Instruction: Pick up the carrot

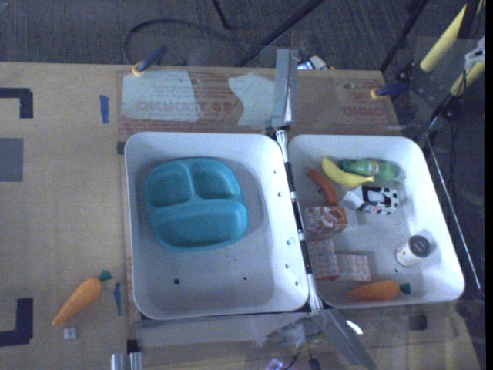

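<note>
Orange plastic carrot with green tip (pixel 376 290) lies at the near wall of the right shallow white bin (pixel 443 230); a second orange carrot (pixel 77 300) lies on the tan bench (pixel 62 206). I cannot tell whether my fingers are spread or pressed together

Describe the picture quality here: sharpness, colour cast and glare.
Camera view: soft throughout, fine print on the snack packets unreadable; cool bluish cast on the white bins; glare on the clear sheet behind them; the carrot in the right bin stays distinguishable.
</note>
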`<state>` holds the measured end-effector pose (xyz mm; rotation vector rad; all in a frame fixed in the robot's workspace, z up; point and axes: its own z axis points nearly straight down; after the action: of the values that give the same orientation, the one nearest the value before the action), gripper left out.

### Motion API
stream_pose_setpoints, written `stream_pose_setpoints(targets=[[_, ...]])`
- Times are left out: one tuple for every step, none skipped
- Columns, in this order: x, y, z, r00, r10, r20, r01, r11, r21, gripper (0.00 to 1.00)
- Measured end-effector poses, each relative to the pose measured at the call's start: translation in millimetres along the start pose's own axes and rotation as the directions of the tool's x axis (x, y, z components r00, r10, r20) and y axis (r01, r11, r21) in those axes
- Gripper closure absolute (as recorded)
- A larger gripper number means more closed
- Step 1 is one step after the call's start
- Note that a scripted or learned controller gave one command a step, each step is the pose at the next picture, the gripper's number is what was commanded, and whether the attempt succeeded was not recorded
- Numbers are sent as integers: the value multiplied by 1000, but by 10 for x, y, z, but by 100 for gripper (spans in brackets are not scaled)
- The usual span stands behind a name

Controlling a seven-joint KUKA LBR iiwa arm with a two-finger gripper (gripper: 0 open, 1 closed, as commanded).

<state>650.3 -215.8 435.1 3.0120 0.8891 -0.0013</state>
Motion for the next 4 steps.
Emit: stream_pose_setpoints(targets=[[28, 94, -1, 933, 360, -1, -360, 933, 0, 0], [69, 102, 2, 997, 73, 0, -73, 997, 2, 0], [32, 95, 2, 984, 176, 1, -176, 984, 3, 0], [-43, -501, -6, 975, 222, -1, -222, 975, 3, 0]])
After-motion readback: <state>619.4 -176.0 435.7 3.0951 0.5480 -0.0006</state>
